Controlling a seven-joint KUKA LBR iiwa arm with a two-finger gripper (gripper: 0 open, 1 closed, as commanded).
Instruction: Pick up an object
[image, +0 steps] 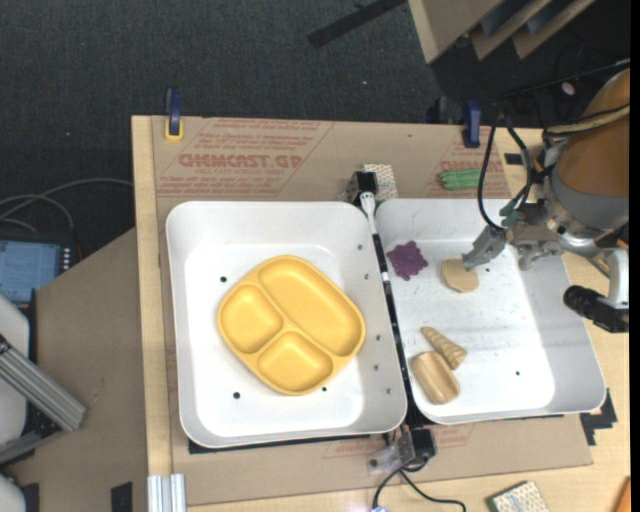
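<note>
The gripper (484, 251) hangs over the far part of the right bin (530, 395), its tip just right of a round tan disc (461, 276) lying on the bin floor; whether the claw is wide or narrow I cannot tell; a purple piece (407, 260) lies left of the disc; a tan cone-shaped object (438, 364) lies nearer; the left bin (190, 330) holds a yellow divided tray (290, 323).

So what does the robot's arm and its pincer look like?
The arm is chunky and rounded, grey with an orange band above the wrist. Black cables loop beside it. The pincer is small, grey metal, with thin fingers.
</note>
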